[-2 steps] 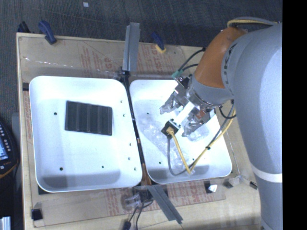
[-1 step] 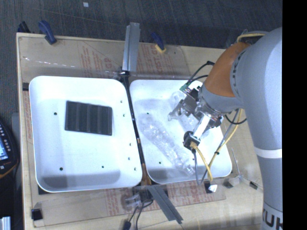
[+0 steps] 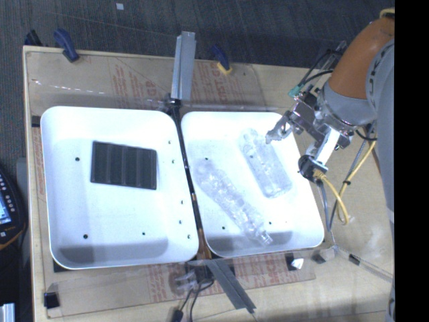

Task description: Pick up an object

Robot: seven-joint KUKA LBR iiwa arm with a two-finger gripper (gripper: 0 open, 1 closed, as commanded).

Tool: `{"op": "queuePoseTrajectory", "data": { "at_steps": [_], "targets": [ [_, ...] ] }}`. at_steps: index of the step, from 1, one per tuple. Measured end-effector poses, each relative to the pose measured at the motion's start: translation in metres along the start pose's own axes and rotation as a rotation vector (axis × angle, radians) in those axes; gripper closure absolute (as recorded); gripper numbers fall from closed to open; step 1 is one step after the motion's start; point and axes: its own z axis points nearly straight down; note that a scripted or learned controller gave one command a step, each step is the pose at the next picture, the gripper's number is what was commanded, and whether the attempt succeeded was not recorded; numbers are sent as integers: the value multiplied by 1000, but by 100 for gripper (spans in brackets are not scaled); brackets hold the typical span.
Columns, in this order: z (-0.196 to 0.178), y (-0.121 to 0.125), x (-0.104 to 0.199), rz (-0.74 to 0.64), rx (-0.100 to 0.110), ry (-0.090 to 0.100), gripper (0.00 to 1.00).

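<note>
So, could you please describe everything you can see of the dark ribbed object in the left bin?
The dark ribbed object is a flat, dark grey rectangle with parallel ridges running across its short side; the material looks like rubber or plastic, though I cannot be sure. It lies flat on the floor of the left bin, in the upper middle part, its long side roughly along the bin's length and slightly skewed. Nothing but the bin floor touches it, and it lies far from the hand.

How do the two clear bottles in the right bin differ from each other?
The upper bottle looks shorter and stouter; the lower bottle looks longer and slimmer. The upper bottle lies near the bin's right side, steeply angled, close to the hand; the lower bottle runs diagonally from the bin's middle toward its near edge, farther from the hand. Both are clear plastic, lying flat in the right bin.
</note>
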Motion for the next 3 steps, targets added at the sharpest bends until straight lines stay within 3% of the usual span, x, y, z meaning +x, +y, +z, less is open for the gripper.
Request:
{"op": "queuePoseTrajectory", "data": {
  "at_steps": [2,3],
  "targets": [
    [-8,-32,-22,-69,-2,1,0],
    [-32,-18,7,-5,-1,1,0]
  ]
}}
